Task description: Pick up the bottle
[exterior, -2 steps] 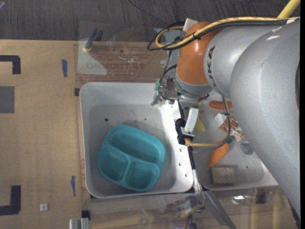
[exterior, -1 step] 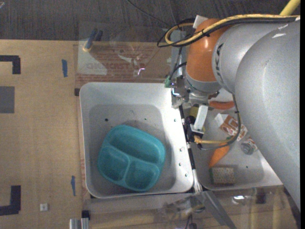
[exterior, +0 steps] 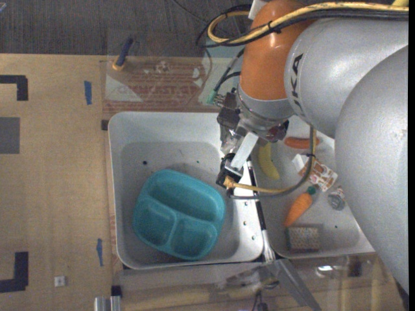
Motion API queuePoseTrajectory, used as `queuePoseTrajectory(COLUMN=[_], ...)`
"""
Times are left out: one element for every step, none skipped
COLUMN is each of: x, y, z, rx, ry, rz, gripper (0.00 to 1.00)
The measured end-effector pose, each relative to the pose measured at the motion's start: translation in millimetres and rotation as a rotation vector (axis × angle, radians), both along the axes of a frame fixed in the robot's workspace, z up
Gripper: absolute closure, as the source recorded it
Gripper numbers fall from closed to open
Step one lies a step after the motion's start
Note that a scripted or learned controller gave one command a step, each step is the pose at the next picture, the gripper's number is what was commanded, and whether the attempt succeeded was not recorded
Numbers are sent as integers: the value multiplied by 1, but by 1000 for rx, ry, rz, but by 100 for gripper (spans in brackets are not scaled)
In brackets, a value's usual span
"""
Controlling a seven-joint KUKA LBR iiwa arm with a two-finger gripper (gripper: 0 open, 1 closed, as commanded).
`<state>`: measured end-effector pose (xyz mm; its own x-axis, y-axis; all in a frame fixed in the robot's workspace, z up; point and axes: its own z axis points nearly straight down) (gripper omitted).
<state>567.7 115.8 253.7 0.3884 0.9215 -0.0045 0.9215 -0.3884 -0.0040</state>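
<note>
A small clear object (exterior: 336,199) lies in the right bin (exterior: 324,248) against the arm's edge. It may be the bottle, but it is too small and too hidden to be sure. My gripper (exterior: 228,123) hangs below the orange wrist band, over the far right part of the left bin (exterior: 162,131), close to the wall between the bins. The arm hides much of the right bin.
A teal divided plate (exterior: 179,214) lies in the left bin's near half. The right bin holds a yellow banana (exterior: 267,162), a carrot (exterior: 299,207), a red-orange item (exterior: 299,142), a printed packet (exterior: 320,172) and a grey block (exterior: 303,237).
</note>
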Motion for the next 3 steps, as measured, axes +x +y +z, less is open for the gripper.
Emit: queuePoseTrajectory(x=[-2, -2, 27], y=[-8, -8, -20], z=[-2, -2, 20], rx=[0, -1, 0], ry=[1, 1, -1], rz=[-212, -213, -157], gripper=[100, 0, 0])
